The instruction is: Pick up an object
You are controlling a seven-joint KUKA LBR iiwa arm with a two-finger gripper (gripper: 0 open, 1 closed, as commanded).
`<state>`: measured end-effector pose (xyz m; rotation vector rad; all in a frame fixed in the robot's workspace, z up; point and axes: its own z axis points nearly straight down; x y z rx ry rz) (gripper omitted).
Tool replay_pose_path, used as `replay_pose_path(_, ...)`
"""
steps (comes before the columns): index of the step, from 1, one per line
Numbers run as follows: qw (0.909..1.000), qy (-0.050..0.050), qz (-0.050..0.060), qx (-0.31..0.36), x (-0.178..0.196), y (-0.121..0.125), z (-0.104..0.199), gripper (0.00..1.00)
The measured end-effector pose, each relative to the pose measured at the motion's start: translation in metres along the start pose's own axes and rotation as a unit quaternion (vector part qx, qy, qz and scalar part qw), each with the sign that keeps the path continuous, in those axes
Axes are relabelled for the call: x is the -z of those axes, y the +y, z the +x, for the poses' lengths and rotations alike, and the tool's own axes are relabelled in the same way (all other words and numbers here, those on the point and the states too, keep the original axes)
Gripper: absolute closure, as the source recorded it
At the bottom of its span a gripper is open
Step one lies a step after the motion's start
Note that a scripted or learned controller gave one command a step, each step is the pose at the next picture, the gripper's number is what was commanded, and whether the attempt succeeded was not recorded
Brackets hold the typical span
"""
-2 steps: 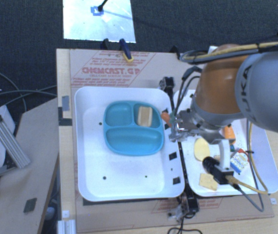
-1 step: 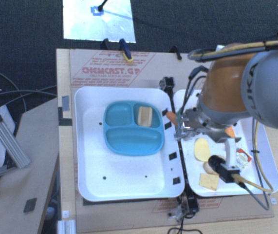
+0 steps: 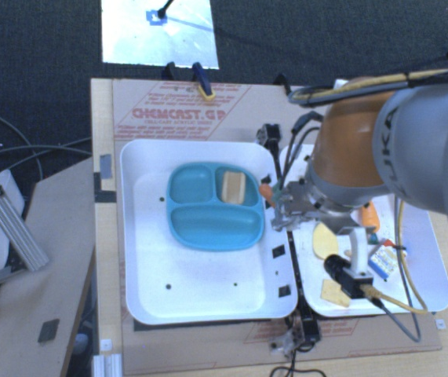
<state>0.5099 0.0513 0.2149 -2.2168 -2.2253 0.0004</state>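
Camera view: the arm (image 3: 380,140) reaches in from 3 o'clock and hangs over the right bin (image 3: 435,285). Its wrist blocks the jaws; whether they are wide, narrow or holding anything cannot be told. Judged from this posture, the arm is placed to work the right bin's contents.

Candidate objects in the right bin: a yellow round piece (image 3: 325,243) beside the wrist, a tan block (image 3: 335,292) at 6 o'clock from it, a blue-and-white packet (image 3: 381,262) at 3 o'clock from the round piece, and an orange item (image 3: 369,214), partly hidden.

The left bin (image 3: 153,289) holds a blue tray (image 3: 208,226). A tan block (image 3: 233,186) sits in the tray's 1 o'clock compartment, well apart from the arm.

Both bins rest side by side on the worktop (image 3: 180,108), so either lies in reach
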Motion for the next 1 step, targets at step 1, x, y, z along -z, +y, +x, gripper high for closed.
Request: replay_pose_path(1,1.0000,0.000,-0.002,0.000,0.0199,0.0014,-0.0028,1.00)
